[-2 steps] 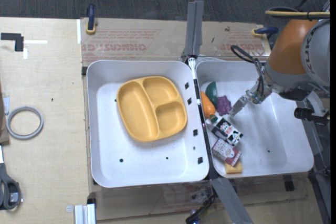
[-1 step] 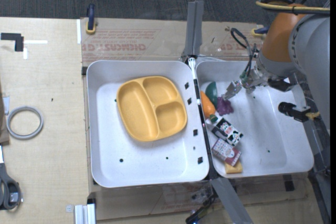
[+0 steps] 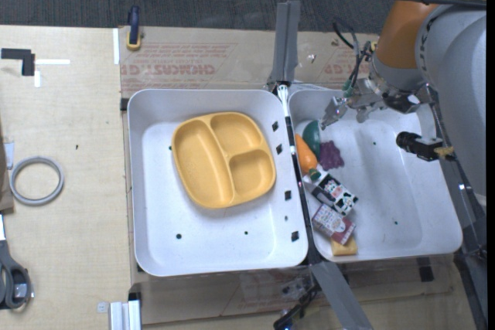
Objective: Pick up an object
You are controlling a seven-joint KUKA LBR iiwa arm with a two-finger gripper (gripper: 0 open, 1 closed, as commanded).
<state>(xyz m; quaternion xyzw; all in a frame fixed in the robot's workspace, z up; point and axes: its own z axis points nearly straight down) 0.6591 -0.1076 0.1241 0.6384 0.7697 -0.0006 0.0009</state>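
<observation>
Objects for picking lie heaped along the left wall of the right bin [image 3: 402, 239]: an orange ball-like piece [image 3: 305, 154] at the top with a green item [image 3: 312, 134] just behind it, a purple thing [image 3: 331, 154] beside them, then a black-and-white patterned toy [image 3: 338, 195], a small printed packet [image 3: 332, 222] and a yellow block [image 3: 345, 246] nearest the bin's lower edge. All of them rest on the bin floor or against one another; none is lifted, so the picking itself is not yet done.

Above the bin's upper part hangs the gripper [image 3: 340, 109], its metal tip near the green item but apart from it, as far as this slanted view lets me judge. Nothing sits between its fingers; whether they stand open or closed I cannot tell, because the tip is small and mixed up with cables. The grey arm [image 3: 456, 50] with its orange band [image 3: 402, 31] comes in from the right.

What is left, in my judgement, is nearly everything: descend onto the pile, close on one piece, raise it. The left bin [image 3: 155, 236] holds a yellow divided plate [image 3: 223, 158].
</observation>
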